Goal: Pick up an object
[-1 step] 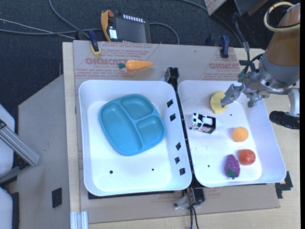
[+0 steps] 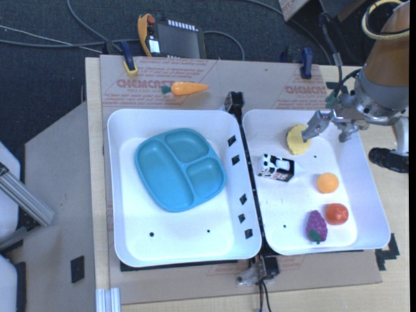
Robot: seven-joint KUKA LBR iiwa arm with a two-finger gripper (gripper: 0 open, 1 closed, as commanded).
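While the arm waits, nothing is picked up yet.
Left bin (image 2: 123, 194): blue plate (image 2: 181, 169) inside.
Right bin (image 2: 374, 197): yellow thing (image 2: 298, 142) at 11 o'clock, orange ball (image 2: 327, 182) at 3.
Gripper (image 2: 317, 125): touching the yellow thing; open or closed, I cannot tell.
Next: squeeze, then lift.

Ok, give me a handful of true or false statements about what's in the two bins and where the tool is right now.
1. The blue divided plate lies in the left bin. True.
2. The toy carrot lies in the right bin. False: it lies on the board behind the left bin.
3. The tool is over the yellow object in the right bin. True.
4. The orange ball sits on the blue divided plate. False: it is in the right bin.
5. The purple grapes lie beside the red tomato. True.
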